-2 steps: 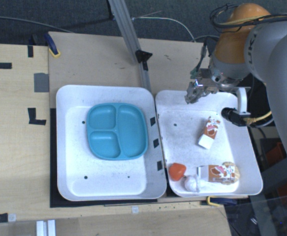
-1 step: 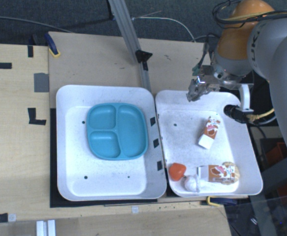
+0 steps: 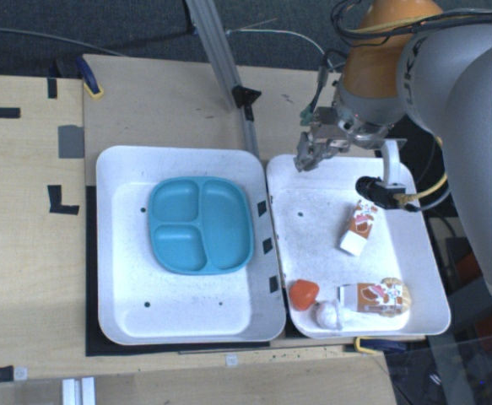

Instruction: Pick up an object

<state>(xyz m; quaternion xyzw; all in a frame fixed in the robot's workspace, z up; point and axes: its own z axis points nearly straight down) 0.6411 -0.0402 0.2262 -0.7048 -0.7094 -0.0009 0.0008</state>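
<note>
The gripper hangs over the far left corner of the right bin, nothing visibly between its fingers — whether they are open I cannot tell. The nearest object, a small carton, lies toward the bin's middle, its long axis slightly tilted. It rests flat on the white floor with free space around it — 3 other items cluster at the near edge.

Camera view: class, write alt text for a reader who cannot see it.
A grey robot arm's claw hovers over the right bin's far edge, above a small carton, an orange piece and a packet. The left bin holds a blue divided plate.
</note>
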